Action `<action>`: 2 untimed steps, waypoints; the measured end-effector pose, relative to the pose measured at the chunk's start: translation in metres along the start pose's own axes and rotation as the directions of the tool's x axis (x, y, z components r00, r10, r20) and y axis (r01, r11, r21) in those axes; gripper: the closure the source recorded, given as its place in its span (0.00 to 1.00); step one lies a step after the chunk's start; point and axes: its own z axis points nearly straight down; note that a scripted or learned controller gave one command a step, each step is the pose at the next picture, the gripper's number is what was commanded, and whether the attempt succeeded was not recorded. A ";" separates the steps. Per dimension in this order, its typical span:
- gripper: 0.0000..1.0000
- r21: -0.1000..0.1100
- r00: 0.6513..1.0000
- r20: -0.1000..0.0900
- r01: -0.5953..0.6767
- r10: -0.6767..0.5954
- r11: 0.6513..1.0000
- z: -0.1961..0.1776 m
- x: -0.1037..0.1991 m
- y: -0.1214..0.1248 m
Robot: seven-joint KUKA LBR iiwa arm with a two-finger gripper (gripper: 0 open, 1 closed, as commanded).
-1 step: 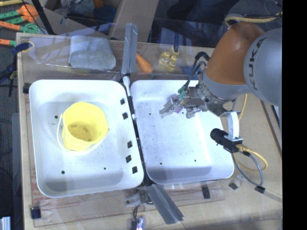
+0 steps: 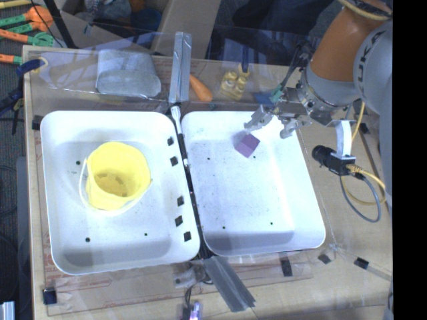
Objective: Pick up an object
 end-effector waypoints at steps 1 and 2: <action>0.00 0.004 1.000 -0.002 0.003 -0.003 1.000 0.061 -0.019 0.029; 0.00 -0.022 1.000 0.002 -0.015 0.015 1.000 0.150 -0.018 0.064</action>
